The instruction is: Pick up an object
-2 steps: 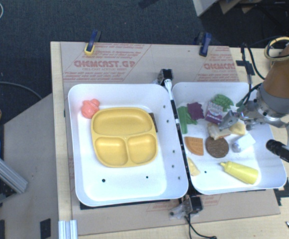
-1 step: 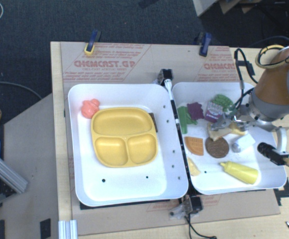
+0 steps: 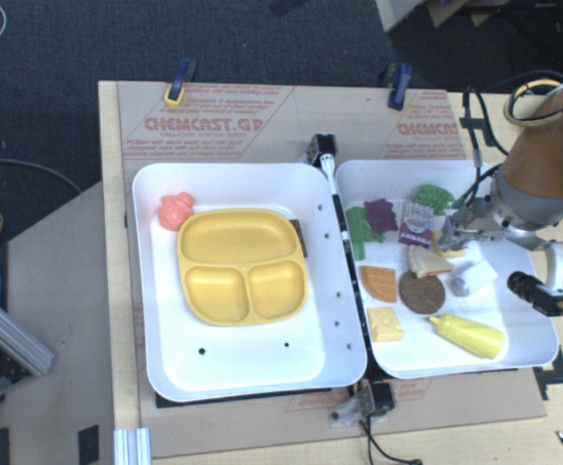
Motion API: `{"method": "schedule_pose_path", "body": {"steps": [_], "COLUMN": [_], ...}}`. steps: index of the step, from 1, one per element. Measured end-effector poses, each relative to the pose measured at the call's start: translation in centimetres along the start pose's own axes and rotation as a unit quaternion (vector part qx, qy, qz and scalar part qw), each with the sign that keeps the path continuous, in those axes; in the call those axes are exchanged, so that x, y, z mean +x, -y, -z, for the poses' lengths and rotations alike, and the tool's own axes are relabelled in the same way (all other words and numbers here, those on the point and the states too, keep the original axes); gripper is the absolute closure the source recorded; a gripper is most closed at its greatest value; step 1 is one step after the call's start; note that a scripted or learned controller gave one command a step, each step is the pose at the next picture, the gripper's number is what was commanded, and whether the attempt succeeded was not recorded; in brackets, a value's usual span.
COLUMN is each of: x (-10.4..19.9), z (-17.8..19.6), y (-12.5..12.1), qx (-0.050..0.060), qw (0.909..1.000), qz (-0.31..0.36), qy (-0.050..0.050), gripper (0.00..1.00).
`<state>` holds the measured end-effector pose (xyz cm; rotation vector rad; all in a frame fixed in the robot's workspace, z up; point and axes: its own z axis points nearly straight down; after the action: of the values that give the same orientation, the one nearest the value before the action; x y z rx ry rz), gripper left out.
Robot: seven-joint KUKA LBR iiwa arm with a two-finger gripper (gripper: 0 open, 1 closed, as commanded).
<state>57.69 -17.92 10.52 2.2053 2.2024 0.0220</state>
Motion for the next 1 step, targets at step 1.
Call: {"method": "schedule_pose_path", "body": {"steps": [1], "x": [-0.03], "z": [6.33], "y": [0.12], "qx": [0.01], "qw": [0.9999], "qz": [0.001], "qy": [-0.002], "gripper": [1.0]}}
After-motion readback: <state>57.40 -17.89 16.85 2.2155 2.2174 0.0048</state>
